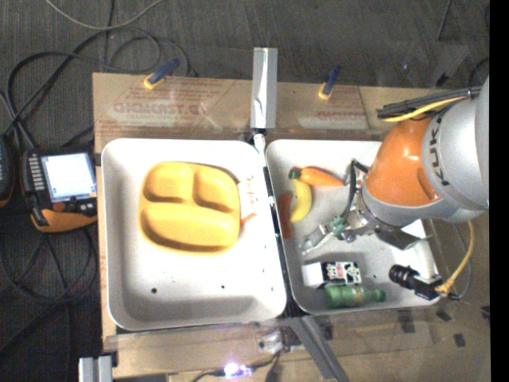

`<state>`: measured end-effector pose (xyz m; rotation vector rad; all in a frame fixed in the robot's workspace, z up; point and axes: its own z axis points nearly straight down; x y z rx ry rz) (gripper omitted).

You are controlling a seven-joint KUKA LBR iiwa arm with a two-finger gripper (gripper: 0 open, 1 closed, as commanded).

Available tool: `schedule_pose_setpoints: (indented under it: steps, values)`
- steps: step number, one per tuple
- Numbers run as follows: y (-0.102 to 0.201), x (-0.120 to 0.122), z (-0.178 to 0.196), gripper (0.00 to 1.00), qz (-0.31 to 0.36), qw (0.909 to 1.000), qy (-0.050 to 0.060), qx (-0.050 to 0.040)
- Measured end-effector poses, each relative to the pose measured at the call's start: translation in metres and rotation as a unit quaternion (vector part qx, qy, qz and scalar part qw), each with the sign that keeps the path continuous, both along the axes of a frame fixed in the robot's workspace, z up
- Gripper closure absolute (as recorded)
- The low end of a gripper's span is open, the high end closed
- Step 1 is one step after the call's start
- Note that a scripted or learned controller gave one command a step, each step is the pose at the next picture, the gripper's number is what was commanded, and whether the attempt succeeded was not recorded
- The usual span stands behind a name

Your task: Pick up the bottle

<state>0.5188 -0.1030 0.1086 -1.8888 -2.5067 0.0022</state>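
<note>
Gripper (318, 238) over right bin (429, 293), finger state unclear | green bottle (355, 295) lies below it, toward the front wall | long axis left-right

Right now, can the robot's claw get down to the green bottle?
Probably yes. The claw hangs over the right bin, and the green bottle lies on its side just below, uncovered. A small black box sits close beside it.
</note>
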Motion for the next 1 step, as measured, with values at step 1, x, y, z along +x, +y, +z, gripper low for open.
schedule_pose_setpoints:
  steps: [1]
  values:
    - [-0.0037,0.0502,-0.0157,0.00,-0.060,0.9982,-0.002,-0.0011]
